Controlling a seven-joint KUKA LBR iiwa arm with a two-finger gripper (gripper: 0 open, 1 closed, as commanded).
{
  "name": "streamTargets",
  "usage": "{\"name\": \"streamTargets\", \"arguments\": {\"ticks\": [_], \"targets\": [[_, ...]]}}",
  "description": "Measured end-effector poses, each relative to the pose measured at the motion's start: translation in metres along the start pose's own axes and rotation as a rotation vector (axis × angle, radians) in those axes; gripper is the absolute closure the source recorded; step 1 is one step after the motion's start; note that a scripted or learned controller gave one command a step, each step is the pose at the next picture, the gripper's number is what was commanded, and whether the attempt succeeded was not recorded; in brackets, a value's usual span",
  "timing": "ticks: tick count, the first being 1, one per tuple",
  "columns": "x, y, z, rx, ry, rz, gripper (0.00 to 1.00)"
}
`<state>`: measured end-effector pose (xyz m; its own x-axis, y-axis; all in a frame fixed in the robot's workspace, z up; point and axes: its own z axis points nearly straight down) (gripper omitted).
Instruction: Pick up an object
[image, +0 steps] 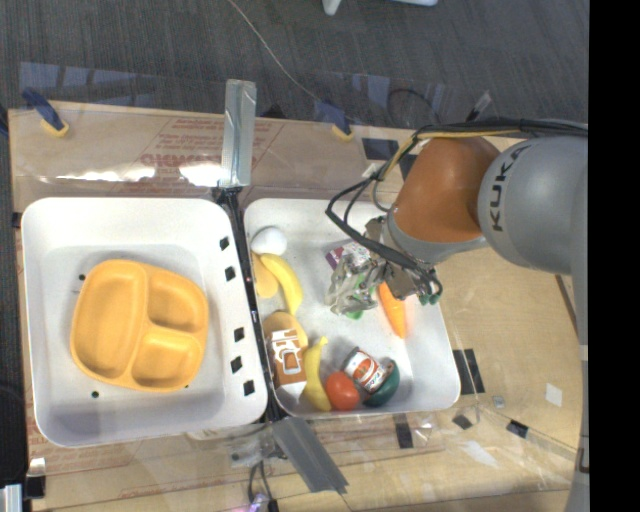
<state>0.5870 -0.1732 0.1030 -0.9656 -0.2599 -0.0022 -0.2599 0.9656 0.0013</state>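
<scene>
The right bin holds a heap of toy food. A white egg-like ball lies at its far left, with a yellow banana just below it. An orange carrot lies toward the right wall. A brown bottle with an orange label, a second banana, a red tomato and a red-and-green can crowd the near edge. My gripper hangs low over the bin's middle, just left of the carrot, under the orange wrist band.
The left bin carries a yellow divided tray. A metal divider strip rises between the bins at the back. Black cables loop off the wrist above the right bin. Cardboard bench surface surrounds both bins.
</scene>
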Motion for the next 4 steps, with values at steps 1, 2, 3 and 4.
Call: {"name": "streamTargets", "arguments": {"ticks": [1,2,3,4], "targets": [[-0.050,-0.006,-0.094,0.006,-0.006,-0.087,1.00],[-0.018,-0.043,-0.081,0.001,0.002,-0.447,1.00],[-0.018,-0.043,-0.081,0.001,0.002,-0.447,0.00],[0.025,-0.029,0.012,-0.002,0.003,-0.556,0.00]]}}
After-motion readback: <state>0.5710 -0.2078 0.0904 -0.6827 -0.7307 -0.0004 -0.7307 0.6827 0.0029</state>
